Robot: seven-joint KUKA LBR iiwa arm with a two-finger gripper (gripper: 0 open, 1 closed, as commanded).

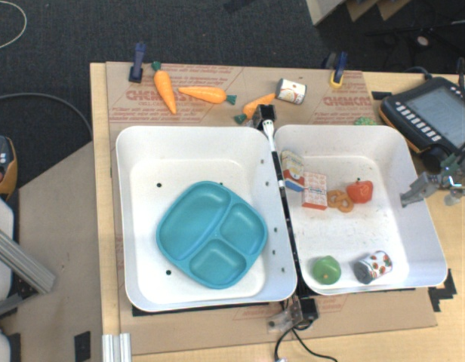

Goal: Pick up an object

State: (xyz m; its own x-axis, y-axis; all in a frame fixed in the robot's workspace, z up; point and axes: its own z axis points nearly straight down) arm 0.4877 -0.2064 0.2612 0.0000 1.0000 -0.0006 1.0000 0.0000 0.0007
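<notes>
The gripper (423, 189) hovers beside the right bin (414, 164) (tomato (360, 191) inside).

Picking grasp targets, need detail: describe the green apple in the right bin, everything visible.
The green apple is a small, round, glossy toy fruit, plastic by its look, with a darker dimple on top. It sits in the right bin near the front wall, close beside a patterned can lying on its side; contact between them is unclear.
</notes>
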